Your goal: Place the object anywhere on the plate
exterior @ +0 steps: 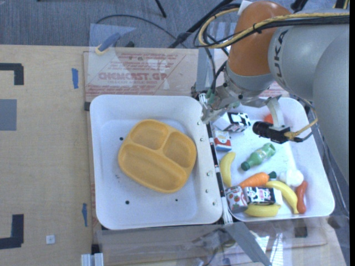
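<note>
Bananas (266, 204) and other toy food crowd the right bin (319, 201) at five o'clock from the gripper (213, 108), whose jaw state I cannot tell, while the yellow plate (157, 155) lies at seven o'clock.

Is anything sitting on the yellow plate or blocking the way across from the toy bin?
Nothing rests on the divided plate. Between it and the toys stand just the two low bin walls, which the claw hovers above.
</note>
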Robot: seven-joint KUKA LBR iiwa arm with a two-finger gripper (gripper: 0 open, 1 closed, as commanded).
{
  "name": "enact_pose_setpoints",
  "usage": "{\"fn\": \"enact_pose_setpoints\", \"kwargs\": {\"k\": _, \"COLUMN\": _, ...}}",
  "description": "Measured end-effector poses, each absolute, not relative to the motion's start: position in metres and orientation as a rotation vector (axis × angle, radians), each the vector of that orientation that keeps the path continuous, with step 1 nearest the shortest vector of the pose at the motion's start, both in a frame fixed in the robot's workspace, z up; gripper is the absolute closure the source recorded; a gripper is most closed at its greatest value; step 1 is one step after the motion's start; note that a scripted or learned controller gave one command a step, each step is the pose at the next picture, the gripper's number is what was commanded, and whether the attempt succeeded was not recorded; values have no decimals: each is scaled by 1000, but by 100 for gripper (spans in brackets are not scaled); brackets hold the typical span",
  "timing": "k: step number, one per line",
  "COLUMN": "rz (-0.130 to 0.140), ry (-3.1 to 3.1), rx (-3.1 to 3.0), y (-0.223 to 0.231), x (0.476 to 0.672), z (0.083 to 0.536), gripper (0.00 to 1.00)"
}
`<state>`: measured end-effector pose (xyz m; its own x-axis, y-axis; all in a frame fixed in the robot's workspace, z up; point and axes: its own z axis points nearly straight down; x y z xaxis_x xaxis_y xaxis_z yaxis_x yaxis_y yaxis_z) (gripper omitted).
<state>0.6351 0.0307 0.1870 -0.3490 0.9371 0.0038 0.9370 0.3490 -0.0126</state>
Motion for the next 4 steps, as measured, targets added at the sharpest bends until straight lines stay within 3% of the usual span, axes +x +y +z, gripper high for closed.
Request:
{"fn": "enact_pose_setpoints", "kwargs": {"k": 1, "rz": 4, "ry": -2566, "rx": -1809, "y": 136, "x": 621, "z": 217, "gripper": 100}}
{"fn": "enact_pose_setpoints", "kwargs": {"k": 2, "rz": 10, "ry": -2762, "rx": -1483, "y": 206, "x": 607, "z": 143, "gripper": 100}}
{"fn": "enact_pose_setpoints", "kwargs": {"k": 3, "rz": 11, "ry": -2640, "rx": -1689, "y": 123, "x": 580, "z": 190, "gripper": 100}}
{"fn": "enact_pose_setpoints", "kwargs": {"k": 4, "rz": 10, "ry": -2640, "rx": -1689, "y": 123, "x": 580, "z": 190, "gripper": 0}}
